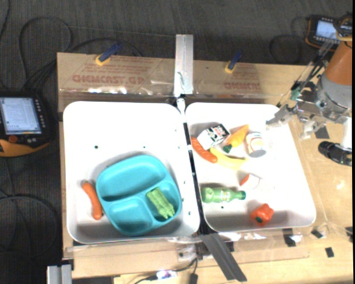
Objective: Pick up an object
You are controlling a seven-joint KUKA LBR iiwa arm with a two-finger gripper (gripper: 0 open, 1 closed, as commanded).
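White plastic, the right bin (296,158) is my landmark, and everything I might pick lies in it. My tool (296,112) hangs at the bin's upper right corner, over the rim, and I cannot tell from this slant whether it is released or clenched; nothing visible sits in it.

The nearest thing is the small can (255,144), just down and left of the tool, inside the bin near its upper middle. It lies tipped, touching or nearly touching the carrot (238,136) and the banana (228,157), so I judge it a crowded grasp.

The green bottle (223,194) looks the cleaner target. It lies well apart from the tool, toward the bin's lower left, with its long axis running left to right, roughly parallel to the bin's near wall. I judge the move needs a reach down-left across the bin, closing across the bottle's short width. The red pepper (261,214) sits near the near wall, right of the bottle.
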